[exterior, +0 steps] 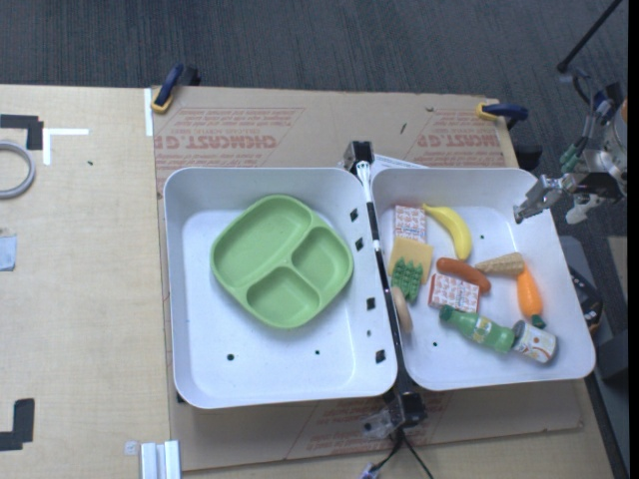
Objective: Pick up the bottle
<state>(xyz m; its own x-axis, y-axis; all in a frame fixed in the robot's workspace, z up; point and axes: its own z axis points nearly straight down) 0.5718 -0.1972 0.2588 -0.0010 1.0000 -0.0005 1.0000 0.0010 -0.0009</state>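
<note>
**A:** Start at the gripper [534,205]. You have it at the right edge of the right bin [499,183], over the upper right rim, with nothing between its fingers. Whether they are spread or pressed together you cannot tell at this size; log it as unknown.

**B:** So progress on the pick?

**A:** By my reading, none yet. The bottle [485,329] lies on its side on the bin floor, green body, dark cap pointing left toward the red-and-white carton [454,292]. It is untouched and unlifted. Approach, descent, closure and lift are all left for you.

**B:** Where does the bottle sit from the gripper?

**A:** Well apart: nearer the camera and somewhat to the left in this view, down by the bin's lower wall. Between the two you pass the bread roll [500,263] and the carrot [529,294]. Just right of the bottle's base lies a white jar with a red label [537,344], touching it or nearly so.

**B:** Anything further out?

**A:** The sausage [463,272] and banana [450,230] sit further up the bin. The left bin [190,357] holds a green divided plate [283,260], not involved.
</note>
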